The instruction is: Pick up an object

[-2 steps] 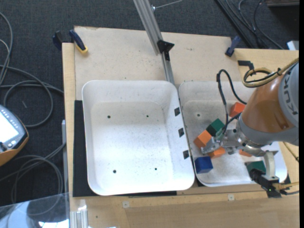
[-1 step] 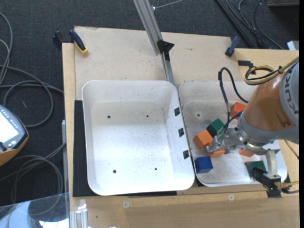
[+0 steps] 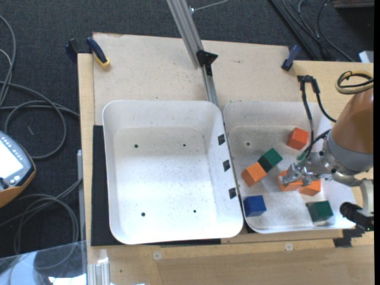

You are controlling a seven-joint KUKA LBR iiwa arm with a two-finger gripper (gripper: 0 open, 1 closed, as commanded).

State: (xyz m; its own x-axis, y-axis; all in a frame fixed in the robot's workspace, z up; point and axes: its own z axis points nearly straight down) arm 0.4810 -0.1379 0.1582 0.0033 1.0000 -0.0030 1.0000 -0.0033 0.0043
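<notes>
Nearest the camera, below the tool (image 3: 295, 177), sat a dark green block (image 3: 320, 211) and a blue cube (image 3: 255, 205). Whether the tool was apart or together I cannot tell; it rested over an orange block (image 3: 289, 184). Beyond lay another orange cube (image 3: 298, 138).

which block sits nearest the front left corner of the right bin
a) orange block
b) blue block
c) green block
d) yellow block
b, the blue block lies by the front left corner of the right bin, nearer it than the orange and green blocks around the tool.
</notes>
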